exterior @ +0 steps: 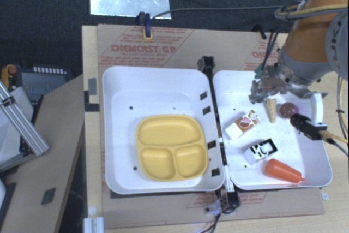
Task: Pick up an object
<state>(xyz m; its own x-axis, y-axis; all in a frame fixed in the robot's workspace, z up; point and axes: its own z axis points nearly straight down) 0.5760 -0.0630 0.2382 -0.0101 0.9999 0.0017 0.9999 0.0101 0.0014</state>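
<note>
My gripper (265,91) hangs over the back part of the right bin (322,172), under the grey and orange wrist. Just below it lies a beige cone-shaped piece (271,109), its wide end touching or very near the gripper. A purple round object (287,110) sits right beside the cone. Nearer the bin's middle lie a small white and red box (243,124) and a black and white box (260,150). An orange carrot-like piece (283,171) rests at the front of this bin.
The left bin (114,117) holds a yellow divided plate (171,146). A black divider with clips (214,117) runs between the bins. A black connector with a cable (306,126) sticks out at the right bin's right side.
</note>
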